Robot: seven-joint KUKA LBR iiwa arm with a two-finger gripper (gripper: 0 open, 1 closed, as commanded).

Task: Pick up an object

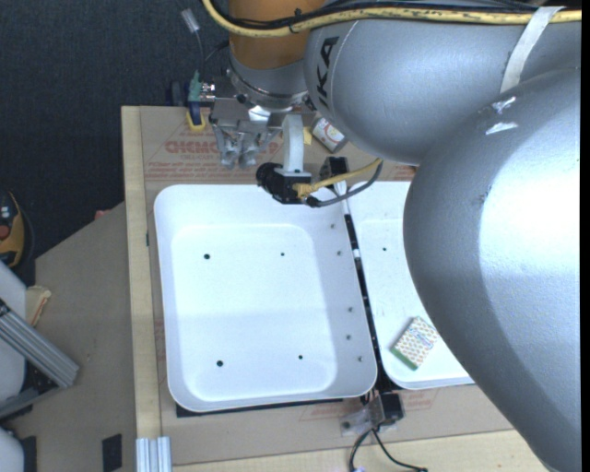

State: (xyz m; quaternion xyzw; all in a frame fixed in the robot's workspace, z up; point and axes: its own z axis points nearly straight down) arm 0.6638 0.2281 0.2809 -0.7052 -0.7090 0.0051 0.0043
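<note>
The big grey arm (479, 184) comes in from the right and covers much of the right side, and its orange band (267, 23) sits at the top, just above the wrist. Under the wrist hangs the pincer (238, 152), above the far edge of the bench (138, 277), just beyond the back rim of the left bin (175, 277). Its metal fingers (229, 147) point down toward the brown board with red letters, and they look close to each other, but the picture is too small and blurred there, so I cannot tell if they are spread or pressed together. I see nothing between them, and I cannot say if they touch the board. Beside the pincer, on its right, a white upright part (293, 147) goes down to a black piece (277, 180) with cables (355, 184), which lies over the back rim of the left bin. The left bin shows a bare white floor with some small dark dots. In the right bin (396, 267), partly hidden under the arm, lies a small flat packet (415, 342), light green with a pattern, near the front rim and a little tilted. It is well apart from the pincer, on the opposite side of the bins.
</note>
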